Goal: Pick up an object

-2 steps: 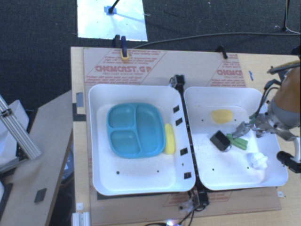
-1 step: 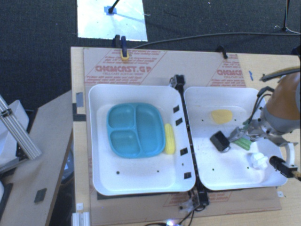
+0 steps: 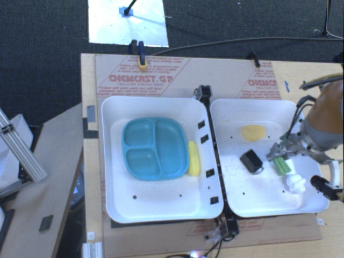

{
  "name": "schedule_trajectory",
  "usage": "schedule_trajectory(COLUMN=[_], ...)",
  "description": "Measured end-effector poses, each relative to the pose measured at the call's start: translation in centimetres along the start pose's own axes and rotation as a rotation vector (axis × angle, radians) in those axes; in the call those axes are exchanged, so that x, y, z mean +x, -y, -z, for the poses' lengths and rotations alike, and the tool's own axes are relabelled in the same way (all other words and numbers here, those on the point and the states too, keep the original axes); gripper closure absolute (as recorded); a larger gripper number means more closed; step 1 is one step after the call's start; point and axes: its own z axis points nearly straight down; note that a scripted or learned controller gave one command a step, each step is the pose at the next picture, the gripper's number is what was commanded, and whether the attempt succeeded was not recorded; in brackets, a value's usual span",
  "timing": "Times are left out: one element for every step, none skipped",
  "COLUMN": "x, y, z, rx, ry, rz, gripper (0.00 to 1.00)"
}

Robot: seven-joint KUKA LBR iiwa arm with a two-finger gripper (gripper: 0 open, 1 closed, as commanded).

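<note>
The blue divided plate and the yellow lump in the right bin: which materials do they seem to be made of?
The blue divided plate looks like moulded plastic: uniform colour, soft sheen, rounded compartment ridges. The yellow lump looks matte and soft-edged, perhaps foam or rubber; the view leaves this open.

arm (image 3: 325,117) cut off at right edge, green object (image 3: 282,166) partly hidden beneath the wrist

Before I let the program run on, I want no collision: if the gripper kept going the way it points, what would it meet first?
Probably the green object: the gripper points down-left, right above it in the right bin. The black object lies further left. Height above is unclear.
</note>
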Motion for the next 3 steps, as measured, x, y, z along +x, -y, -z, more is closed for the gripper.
schedule_trajectory(x=[-0.3,-0.3,5.9], y=[-1.1,-1.3,-2.8], z=[6.0,11.4,11.2], rx=[-0.003,-0.003,0.002], ry=[0.001,0.001,-0.003], rz=[0.003,0.004,0.010], gripper=[1.00,1.00,1.00])
